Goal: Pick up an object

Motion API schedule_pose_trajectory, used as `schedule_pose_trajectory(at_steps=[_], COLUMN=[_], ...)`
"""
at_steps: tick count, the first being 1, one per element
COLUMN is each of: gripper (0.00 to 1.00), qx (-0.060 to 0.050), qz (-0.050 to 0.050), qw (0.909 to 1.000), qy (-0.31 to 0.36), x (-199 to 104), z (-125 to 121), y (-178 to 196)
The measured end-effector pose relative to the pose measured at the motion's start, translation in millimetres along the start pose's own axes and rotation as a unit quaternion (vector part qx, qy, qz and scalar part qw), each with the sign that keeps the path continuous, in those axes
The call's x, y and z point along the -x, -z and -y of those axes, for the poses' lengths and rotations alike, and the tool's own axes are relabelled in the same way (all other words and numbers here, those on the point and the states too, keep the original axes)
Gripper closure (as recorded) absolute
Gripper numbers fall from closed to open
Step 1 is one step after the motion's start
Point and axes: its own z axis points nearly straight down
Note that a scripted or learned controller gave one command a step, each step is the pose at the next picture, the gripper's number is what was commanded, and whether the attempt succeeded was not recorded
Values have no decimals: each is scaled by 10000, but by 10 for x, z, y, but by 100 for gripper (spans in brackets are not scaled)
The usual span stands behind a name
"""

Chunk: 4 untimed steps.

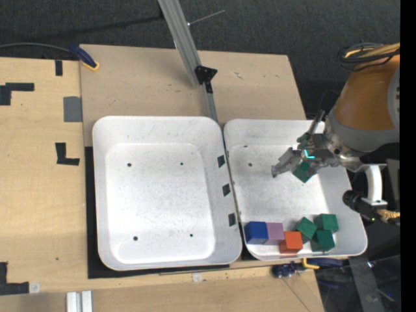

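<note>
Along the right bin's (260, 149) bottom edge I see loose blocks (290, 234). Higher, right of centre, my gripper (294, 165) pinches a green block (302, 171) between narrow fingers; the hold looks off-centre, so I think it could slip out.

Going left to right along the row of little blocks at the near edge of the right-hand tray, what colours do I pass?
Blue block → purple block → orange block → then a bunch of green blocks, too tightly grouped to order.

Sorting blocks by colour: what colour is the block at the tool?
Green, seen in the camera view.
</note>
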Motion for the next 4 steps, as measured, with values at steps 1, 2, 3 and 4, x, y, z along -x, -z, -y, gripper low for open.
schedule_pose_trajectory(at_steps=[1,2,3,4], gripper=[0,0,0,100], qx=[-35,-31,-13,-17], qz=[-2,-3,3,-5], qw=[10000,10000,10000,10000], qy=[-5,-4,-4,2], x=[-48,-158,-163,-173], z=[-4,40,50,51], y=[-635,-1181,-1448,-1345])
